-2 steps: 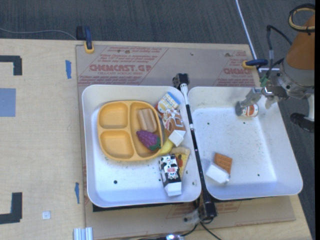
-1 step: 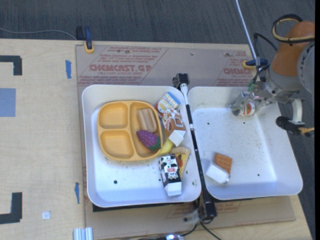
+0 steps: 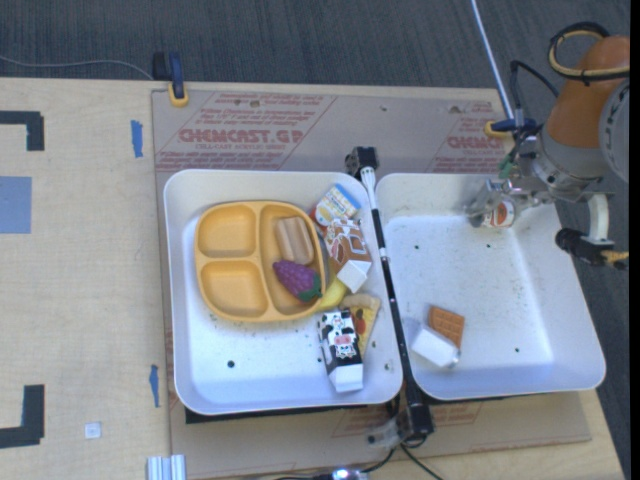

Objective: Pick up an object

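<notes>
Gripper: we see the gripper (image 3: 497, 211) over the far corner of the right bin (image 3: 560, 363), on the arm's side, with a small orange-and-white object (image 3: 499, 217) at its tip. We cannot tell how the fingers stand, nor whether that object sits between them or merely below them.

Task's thing: the small orange-and-white object looks rounded and pale with an orange patch; it is too small for us to name. It lies near the right bin's far wall, well apart from the cracker (image 3: 446, 322) and the white block (image 3: 434, 348) toward that bin's near side.

Risk, grip: we judge the hold uncertain. If only an edge is caught, the object could slip out as the arm lifts.

Risk, wall: the object sits close to the right bin's rim, so we think a finger could strike the wall and push the piece aside.

Risk, shape: a rounded, small body may roll away from closing fingers.

Other things: beyond the right bin's left wall, the left bin (image 3: 190, 368) carries a yellow divided plate (image 3: 232, 260) with purple grapes (image 3: 297, 277), and a cow-print carton (image 3: 341, 346).
</notes>
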`<state>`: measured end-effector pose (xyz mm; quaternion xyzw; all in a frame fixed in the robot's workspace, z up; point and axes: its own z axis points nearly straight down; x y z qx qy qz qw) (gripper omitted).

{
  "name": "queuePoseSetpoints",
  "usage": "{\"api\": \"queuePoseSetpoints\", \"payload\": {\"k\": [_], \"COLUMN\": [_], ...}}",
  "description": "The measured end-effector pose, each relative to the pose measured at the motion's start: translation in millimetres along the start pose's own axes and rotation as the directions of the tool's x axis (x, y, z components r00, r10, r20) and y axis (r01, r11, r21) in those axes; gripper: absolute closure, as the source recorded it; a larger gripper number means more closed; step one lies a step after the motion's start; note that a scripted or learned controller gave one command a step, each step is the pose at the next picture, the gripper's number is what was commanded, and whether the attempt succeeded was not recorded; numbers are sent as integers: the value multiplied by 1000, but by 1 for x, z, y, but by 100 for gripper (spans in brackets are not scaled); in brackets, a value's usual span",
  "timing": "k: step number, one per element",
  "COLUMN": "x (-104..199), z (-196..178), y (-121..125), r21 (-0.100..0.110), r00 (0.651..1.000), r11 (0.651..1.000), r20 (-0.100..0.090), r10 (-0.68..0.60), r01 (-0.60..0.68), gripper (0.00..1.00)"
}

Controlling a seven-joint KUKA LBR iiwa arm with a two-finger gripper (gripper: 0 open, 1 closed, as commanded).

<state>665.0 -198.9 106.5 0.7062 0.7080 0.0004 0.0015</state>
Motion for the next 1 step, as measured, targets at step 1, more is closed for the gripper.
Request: {"api": "queuePoseSetpoints", "payload": {"k": [1], "x": [64], "z": [-69], "y": [-13], "r21": [1], "r00": [1000], "r11": [1000], "r20": [-2], "r10": [1], "r01": [-1], "gripper": [100]}}
